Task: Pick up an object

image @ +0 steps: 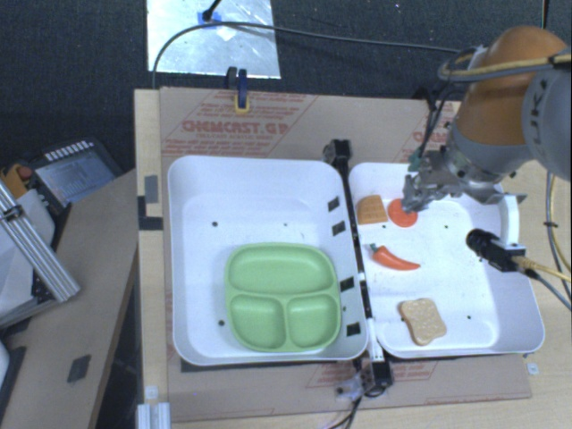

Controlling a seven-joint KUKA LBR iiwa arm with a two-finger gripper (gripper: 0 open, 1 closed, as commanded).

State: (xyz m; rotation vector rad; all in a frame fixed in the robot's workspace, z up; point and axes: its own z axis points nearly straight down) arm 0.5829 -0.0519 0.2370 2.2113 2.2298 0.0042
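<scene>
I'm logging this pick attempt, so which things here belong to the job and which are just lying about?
Job:
gripper
red disc under it
tan block
orange pepper
bread slice
right bin

Lying about:
green divided plate
left bin

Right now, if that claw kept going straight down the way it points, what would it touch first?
Most likely the flat red-orange disc lying directly under the gripper in the right bin; the gap between them is hard to judge.
</scene>
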